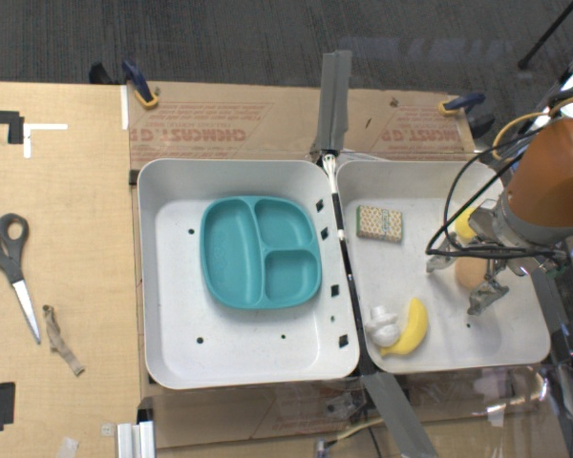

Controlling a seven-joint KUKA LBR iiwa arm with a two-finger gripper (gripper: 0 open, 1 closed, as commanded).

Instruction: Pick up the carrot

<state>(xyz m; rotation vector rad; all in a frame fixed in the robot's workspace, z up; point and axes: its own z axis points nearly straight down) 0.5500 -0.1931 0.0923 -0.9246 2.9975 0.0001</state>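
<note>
The only thing I can take for the carrot is the pale orange, smooth-skinned rounded piece in the right part of the shallow white plastic right-hand bin. Only a blunt end shows, so I cannot be sure of its full shape. My grey metal gripper hangs just beside it, toward the lower right, under my orange-banded wrist and its looping cables. I cannot tell how far open the gripper is, nor whether it has hold of anything. To do this well, I judge I should centre over the piece, close across its narrow width rather than along it, and go low enough that the slick, curved skin does not squirt out. A small yellow object lies near, above it. Farther left are a curved yellow banana touching a lumpy white object, and a speckled tan rectangular block. The left white bin holds a teal three-compartment plastic plate.
</note>
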